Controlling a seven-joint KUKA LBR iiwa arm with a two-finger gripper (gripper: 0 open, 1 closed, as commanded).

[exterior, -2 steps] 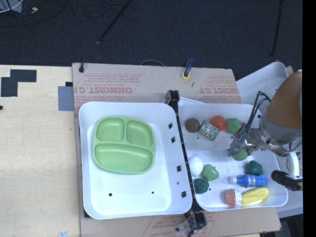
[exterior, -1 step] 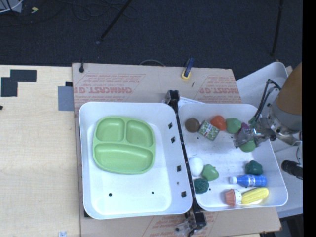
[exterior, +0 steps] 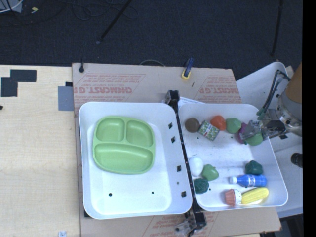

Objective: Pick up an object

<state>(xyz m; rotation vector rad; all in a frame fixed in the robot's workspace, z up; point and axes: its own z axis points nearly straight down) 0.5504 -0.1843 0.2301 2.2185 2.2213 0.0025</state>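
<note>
The right bin holds several small items. Along its back lie a brown ball, a green and red box, an orange-red piece and a green piece. My gripper reaches in from the right, low over the bin's far right side. It sits right at a purple item and a round green item, and partly covers both. Nothing is visibly lifted.
The left bin holds a light green divided plate. At the right bin's front lie a white ball, a light green piece, dark teal pieces, a blue bottle, a yellow corn and a pink piece.
</note>
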